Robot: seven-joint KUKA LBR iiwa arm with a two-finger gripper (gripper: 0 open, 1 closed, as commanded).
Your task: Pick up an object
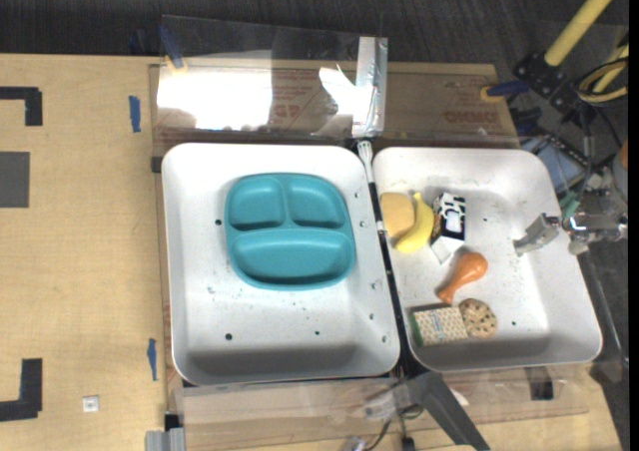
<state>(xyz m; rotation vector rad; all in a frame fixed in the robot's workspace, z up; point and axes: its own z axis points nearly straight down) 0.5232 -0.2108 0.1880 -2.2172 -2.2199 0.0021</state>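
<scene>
Hand [539, 232], grip state unreadable, hovers at three o'clock of the orange drumstick [462, 273]: probably light, slick plastic, best pinched across its fat end.

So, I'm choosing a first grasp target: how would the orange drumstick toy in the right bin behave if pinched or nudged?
The orange drumstick toy looks like moulded plastic, so probably stiff and light. Its rounded bulb and thin shank suggest it may pivot or roll when nudged. The glossy-looking surface could slip between fingers; gripping across the bulb seems safer.
</scene>
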